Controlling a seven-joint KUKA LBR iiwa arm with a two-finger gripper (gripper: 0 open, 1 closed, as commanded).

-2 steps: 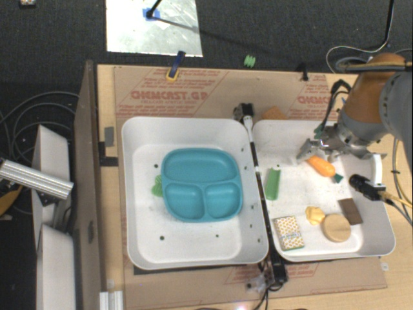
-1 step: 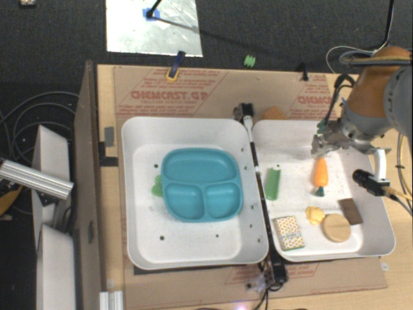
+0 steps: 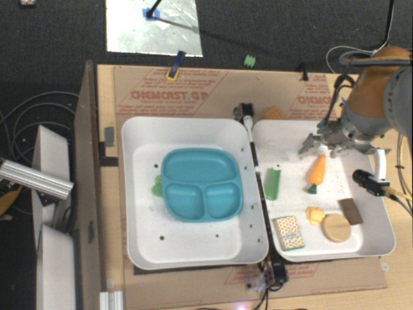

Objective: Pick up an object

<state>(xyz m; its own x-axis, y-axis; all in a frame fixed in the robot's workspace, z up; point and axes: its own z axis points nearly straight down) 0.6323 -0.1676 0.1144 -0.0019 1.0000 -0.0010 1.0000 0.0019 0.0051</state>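
So we've got the claw (image 3: 317, 143) hanging at the upper right of the frame over the right bin (image 3: 377, 249), just above the toy carrot (image 3: 317, 171), and honestly we can't tell if it's spread or pinched. Nothing is visibly held. Our worry: the carrot lies tilted and looks smooth, so a slightly off-center descent could just nudge or roll it away. The green block (image 3: 273, 183) sits nearby to the left. The blue divided plate (image 3: 201, 183) in the left bin (image 3: 139, 250) is well clear
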